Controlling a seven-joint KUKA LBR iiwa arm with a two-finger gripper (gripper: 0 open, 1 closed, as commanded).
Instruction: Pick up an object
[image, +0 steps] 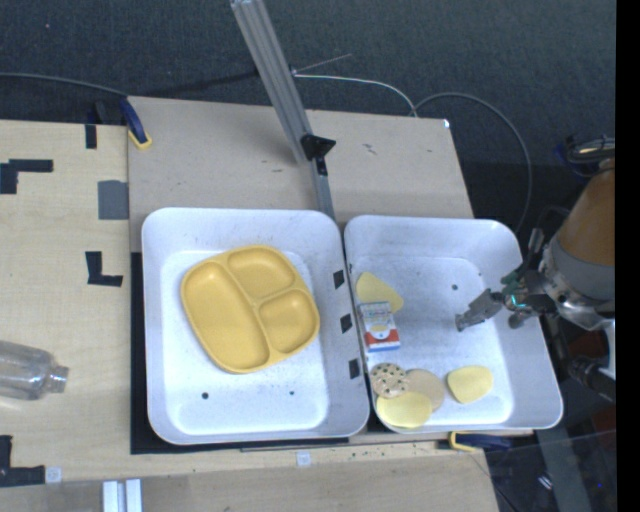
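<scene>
Objects for the picking sit bunched in the right bin (500, 240), along its left wall and near edge: a yellow wedge-shaped piece (378, 291) up top, a small red-and-white carton (379, 328) just below it, then a speckled cookie (388, 378), a tan disc (424, 385), a pale yellow round piece (404, 408) and, a little apart, a yellow lemon-shaped piece (468, 382). And the gripper (470, 320) hovers at the bin's right side, the grey arm (585, 255) reaching in behind it. Whether anything separates its tips is beyond me from this slanted view, so I cannot tell, but nothing is between them.

Now the key relation: the lemon-shaped piece is the closest candidate, lying toward the near edge from the gripper, with bare bin floor between them. Its long axis runs roughly left to right across the view. The carton lies further off, straight to the left, long axis running front to back. Over in the left bin (160, 300) rests a yellow divided plate (250, 306), well apart from the tool.
</scene>
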